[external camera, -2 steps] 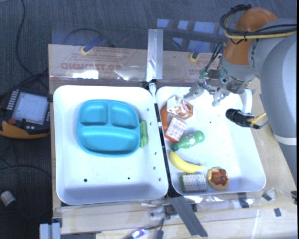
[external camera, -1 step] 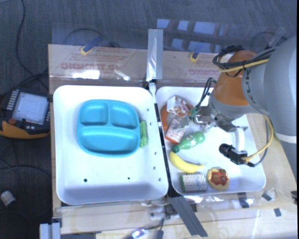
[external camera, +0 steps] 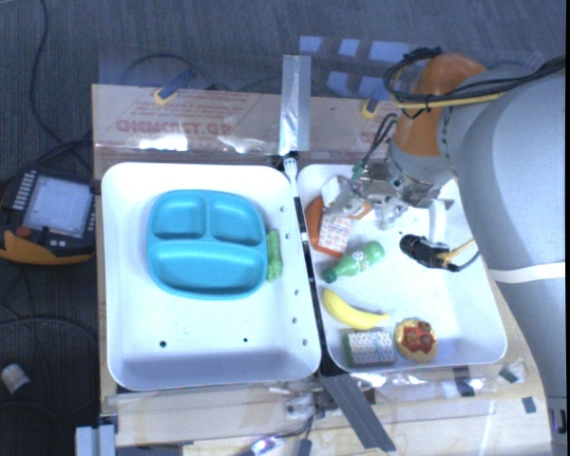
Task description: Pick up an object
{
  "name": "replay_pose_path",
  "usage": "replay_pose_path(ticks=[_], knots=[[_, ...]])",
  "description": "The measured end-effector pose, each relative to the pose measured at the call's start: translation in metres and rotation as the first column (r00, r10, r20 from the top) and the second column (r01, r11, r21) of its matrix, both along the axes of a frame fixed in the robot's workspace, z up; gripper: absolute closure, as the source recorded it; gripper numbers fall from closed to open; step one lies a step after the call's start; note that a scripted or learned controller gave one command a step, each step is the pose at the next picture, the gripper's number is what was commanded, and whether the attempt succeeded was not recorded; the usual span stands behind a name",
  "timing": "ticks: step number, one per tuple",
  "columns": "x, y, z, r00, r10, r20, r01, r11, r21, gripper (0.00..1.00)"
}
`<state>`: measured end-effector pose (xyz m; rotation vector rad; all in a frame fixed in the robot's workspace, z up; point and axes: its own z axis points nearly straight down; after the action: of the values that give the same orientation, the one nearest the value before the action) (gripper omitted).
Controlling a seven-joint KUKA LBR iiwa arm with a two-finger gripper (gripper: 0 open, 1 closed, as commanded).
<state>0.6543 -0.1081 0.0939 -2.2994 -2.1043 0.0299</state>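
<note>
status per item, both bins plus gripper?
blue plate: flat, in left bin
green item: at the plate's right edge
green bottle: on its side, right bin
banana: lying flat
orange-and-white pack: lying under the gripper
strawberry-like item: near front rim
grey block: beside it
gripper: low over the pack, grasp unclear

From my screen the arm (external camera: 522, 160) runs off the right edge, so I can't see its base. Its wrist covers the far corner of the right bin (external camera: 475, 350). The gripper (external camera: 375, 198) is too blurred to read. The carton (external camera: 334, 231) under it is partly hidden.
</note>
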Motion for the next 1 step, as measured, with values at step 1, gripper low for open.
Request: replay_pose_path(ticks=[1], knots=[[-0.0752,0.0622,0.0892,1.000,0.007,0.028,-0.007,1.000,-0.006,0.00]])
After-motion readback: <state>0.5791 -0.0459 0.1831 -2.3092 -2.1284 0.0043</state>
